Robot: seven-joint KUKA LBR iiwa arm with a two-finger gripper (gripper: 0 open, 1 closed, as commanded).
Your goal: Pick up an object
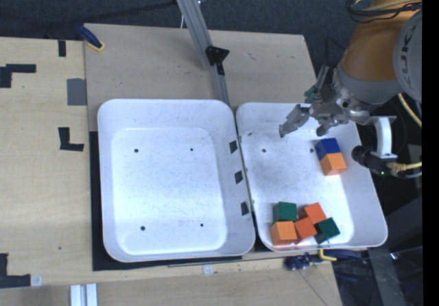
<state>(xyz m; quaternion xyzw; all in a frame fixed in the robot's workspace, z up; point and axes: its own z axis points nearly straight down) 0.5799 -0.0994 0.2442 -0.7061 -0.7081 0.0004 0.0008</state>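
In the right bin [357, 191], the blue block [327, 147] sits slightly skewed.

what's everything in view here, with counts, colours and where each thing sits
white bins: 2, side by side on the bench
blue block: 1, right bin, upper part
orange blocks: 4, right bin; one touching the blue block, three in the lower cluster
green blocks: 2, dark green, right bin, lower cluster
metal pole: 1, grey, slanting across the bench top
black tape marks: several, left of the bins
arm: 1, grey with an orange band, from the right
hand: 1, over the right bin's upper part, holding nothing
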